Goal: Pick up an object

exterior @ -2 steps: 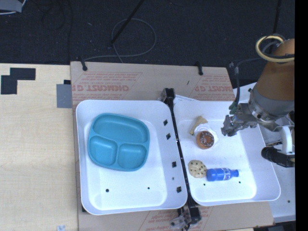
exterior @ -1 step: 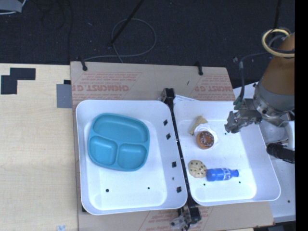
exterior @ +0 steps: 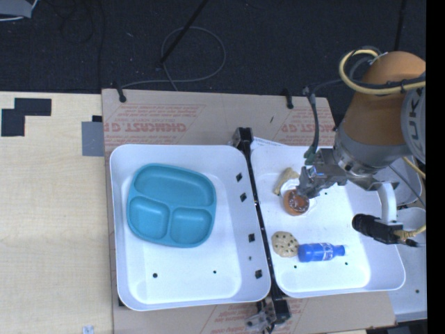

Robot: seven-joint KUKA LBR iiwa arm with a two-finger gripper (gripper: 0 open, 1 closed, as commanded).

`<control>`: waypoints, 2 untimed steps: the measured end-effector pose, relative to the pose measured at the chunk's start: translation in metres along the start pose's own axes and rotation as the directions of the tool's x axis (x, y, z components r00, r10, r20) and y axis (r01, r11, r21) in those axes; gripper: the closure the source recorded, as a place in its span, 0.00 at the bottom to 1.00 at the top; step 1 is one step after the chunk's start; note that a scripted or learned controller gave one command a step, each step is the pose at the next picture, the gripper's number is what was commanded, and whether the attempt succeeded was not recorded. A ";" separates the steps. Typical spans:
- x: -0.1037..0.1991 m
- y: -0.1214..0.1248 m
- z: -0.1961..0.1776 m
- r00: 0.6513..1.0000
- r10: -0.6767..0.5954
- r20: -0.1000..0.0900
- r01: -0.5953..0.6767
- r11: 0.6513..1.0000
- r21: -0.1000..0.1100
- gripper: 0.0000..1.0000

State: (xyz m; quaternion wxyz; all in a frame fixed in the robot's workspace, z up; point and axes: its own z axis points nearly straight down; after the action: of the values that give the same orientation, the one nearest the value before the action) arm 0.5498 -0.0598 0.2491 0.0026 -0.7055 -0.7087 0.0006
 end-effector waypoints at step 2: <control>0.117 -0.007 0.010 1.000 0.000 0.001 0.000 1.000 0.001 1.00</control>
State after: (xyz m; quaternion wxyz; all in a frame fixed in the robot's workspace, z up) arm 0.5418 0.0569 0.2391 0.0027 -0.7054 -0.7088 0.0014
